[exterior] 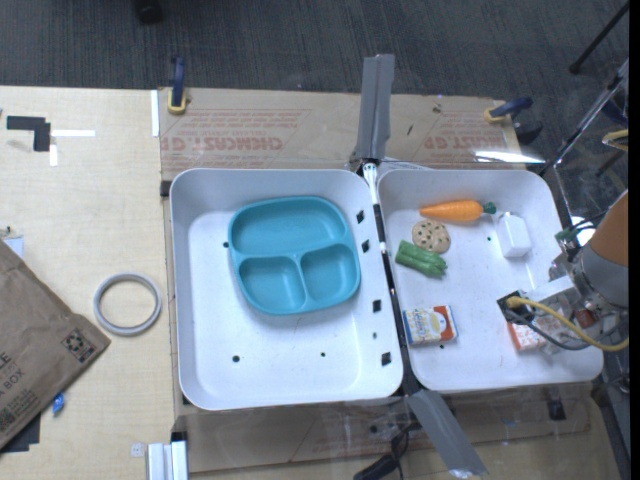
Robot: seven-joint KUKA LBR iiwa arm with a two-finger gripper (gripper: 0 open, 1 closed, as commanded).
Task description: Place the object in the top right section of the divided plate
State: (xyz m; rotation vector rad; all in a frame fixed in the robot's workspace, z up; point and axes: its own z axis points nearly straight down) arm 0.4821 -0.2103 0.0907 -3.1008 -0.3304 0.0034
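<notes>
- Tool [566, 313] sits low in the near-right corner of the right white bin [470, 280]; can't tell whether it is released or clenched, and nothing is seen held.
- Likely target is the red-and-white flat packet [524, 339], just beside the tool.
- Turquoise plastic divided plate [294, 254] lies in the left white bin [290, 360], well apart.
- Risk: the packet lies flat near the bin wall, so the grasp may slip.
- The carry must clear the middle rims; there is open floor around the plate.

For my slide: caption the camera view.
Blue divided plate sits in left bin; carrot, cookie and green pod lie in right bin.
</notes>
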